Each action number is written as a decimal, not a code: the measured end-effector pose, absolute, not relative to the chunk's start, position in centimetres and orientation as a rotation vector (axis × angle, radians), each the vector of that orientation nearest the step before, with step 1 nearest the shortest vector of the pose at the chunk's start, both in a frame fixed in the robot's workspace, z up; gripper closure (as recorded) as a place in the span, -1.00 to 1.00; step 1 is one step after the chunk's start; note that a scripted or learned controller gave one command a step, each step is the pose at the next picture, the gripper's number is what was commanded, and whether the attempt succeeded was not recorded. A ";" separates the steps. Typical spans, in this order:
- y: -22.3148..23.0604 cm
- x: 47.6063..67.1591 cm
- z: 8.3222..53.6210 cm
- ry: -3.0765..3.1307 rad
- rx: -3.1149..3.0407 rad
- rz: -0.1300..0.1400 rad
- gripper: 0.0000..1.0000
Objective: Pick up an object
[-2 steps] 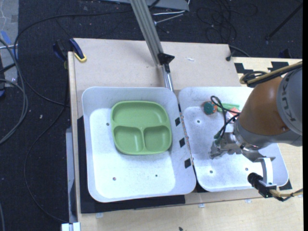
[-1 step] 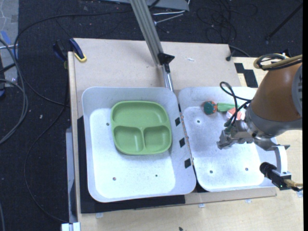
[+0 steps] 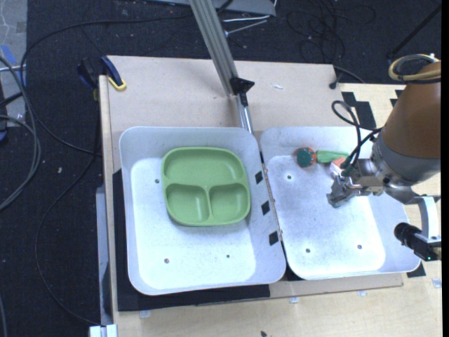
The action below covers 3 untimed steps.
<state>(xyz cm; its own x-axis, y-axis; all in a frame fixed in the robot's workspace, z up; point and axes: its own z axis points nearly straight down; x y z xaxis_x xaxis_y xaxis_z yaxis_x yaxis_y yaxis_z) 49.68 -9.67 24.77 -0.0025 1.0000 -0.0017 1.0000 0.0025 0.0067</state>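
Toy carrot (image 3: 321, 156) partly behind arm; gripper (image 3: 339, 194) fingers' spread too blurred to tell.

No readable text, labels, brands or numbers on anything in view.

A: What did the arm (image 3: 414, 135) look like?
B: Grey casing, with a broad orange band above the wrist. Behind the small grey metal gripper (image 3: 339, 195), black cables looped.
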 end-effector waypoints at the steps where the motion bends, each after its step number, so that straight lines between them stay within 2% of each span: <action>1: -5.1 53.2 25.4 2.228 2.212 0.005 1.00; 2: -0.7 55.8 25.7 2.228 2.213 0.004 1.00; 3: 4.1 59.0 23.8 2.228 2.214 0.002 1.00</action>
<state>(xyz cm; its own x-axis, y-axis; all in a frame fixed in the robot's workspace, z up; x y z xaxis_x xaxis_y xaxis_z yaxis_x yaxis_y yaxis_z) 58.99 4.05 23.81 -0.0066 1.0000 0.0006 1.0000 0.0066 0.0013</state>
